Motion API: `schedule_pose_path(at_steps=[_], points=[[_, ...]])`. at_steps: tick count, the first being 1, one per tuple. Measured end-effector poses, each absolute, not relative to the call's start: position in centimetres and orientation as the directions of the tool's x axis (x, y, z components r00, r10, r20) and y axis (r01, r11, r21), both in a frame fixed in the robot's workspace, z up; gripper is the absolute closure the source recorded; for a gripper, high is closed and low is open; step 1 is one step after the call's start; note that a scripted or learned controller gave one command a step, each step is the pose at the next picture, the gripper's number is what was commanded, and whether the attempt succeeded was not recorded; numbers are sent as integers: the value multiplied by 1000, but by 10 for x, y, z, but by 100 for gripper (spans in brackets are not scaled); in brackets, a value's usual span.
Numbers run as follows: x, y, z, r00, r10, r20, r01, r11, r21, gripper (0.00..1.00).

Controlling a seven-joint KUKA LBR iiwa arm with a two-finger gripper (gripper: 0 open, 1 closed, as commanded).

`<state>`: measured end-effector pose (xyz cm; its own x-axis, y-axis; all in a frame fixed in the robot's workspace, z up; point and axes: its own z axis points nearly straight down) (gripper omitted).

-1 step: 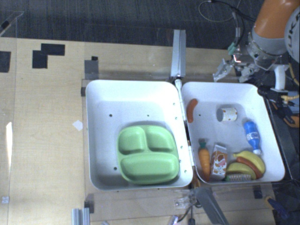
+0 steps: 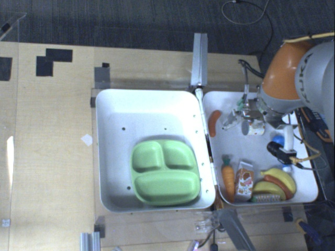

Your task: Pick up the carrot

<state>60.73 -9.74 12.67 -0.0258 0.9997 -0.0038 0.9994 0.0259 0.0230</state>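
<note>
Two shallow white bins are mounted side by side on the bench. The left bin point(image 2: 112, 140) contains one green compartment tray point(image 2: 165, 172), lying flat toward the near edge of the bin. Three compartments are visible in the tray: two smaller ones at the far side and one long one at the near side.

The right bin point(image 2: 230, 101) contains several items. A red sausage-shaped item point(image 2: 214, 123) is located against the left wall. The carrot point(image 2: 228, 175), orange with a green top, is placed near the front left corner, pointing toward the near edge. A small carton point(image 2: 244, 182) is positioned just beside the carrot on its right. A bunch of bananas point(image 2: 276, 182) is located at the front right, with a red item beneath it.

The gripper point(image 2: 237, 120) is positioned over the far half of the right bin. The fingers are seen spread apart, and nothing is held between them. The carrot is located nearer the front of the bin than the fingers, clearly apart from them and untouched.
</note>
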Motion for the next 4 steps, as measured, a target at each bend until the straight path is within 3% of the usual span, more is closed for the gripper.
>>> schedule_pose_path(at_steps=[1,2,3,4], points=[[520,-103,89,327,945,5,945,-327,12,0],[493,-88,90,201,980,2,979,-201,21,0],[496,-87,101,198,980,4,980,-198,26,100],[546,-112,271,298,954,-1,954,-298,4,100]])
